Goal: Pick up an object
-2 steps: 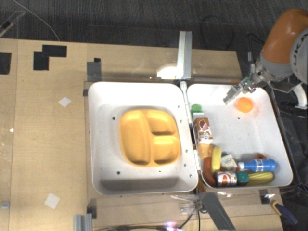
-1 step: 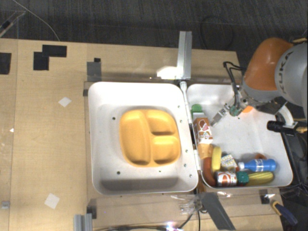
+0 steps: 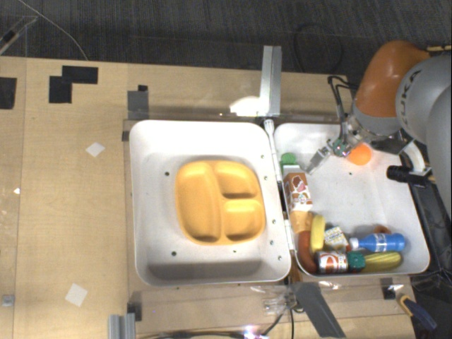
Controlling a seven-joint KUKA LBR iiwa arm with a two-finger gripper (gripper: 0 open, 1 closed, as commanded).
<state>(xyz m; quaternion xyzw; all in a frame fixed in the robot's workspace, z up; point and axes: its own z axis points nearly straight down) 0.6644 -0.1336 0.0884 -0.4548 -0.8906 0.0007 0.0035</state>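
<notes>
I'm looking down on two white bins side by side. The left bin (image 3: 145, 189) carries a yellow divided tray (image 3: 217, 200) near its middle, with bare white floor all round it up to the walls. The right bin (image 3: 395, 203) is crowded along its left wall and front: a green-capped item (image 3: 289, 164) and a brown-and-white packet (image 3: 299, 191) lie along the divider, and below them a yellow piece (image 3: 317, 233), a small can (image 3: 332, 262), a blue-capped bottle (image 3: 379, 243) and a yellow-green long item (image 3: 382, 260) bunch against the front wall. The back and middle of that bin's floor is open, and that is where I have room.

An orange ball (image 3: 360, 154) sits at the back of the right bin, small, round and bright, apart from the clutter at the front.

The arm (image 3: 413, 97) comes in from the right over the bin's back corner. The gripper (image 3: 339, 147) hangs low just beside the ball on its left, with one thin finger (image 3: 316, 159) slanting out and down toward the packet. The wrist hides the rest, so I cannot tell how far the fingers stand apart, nor whether anything is touching the ball; I see nothing plainly between them
</notes>
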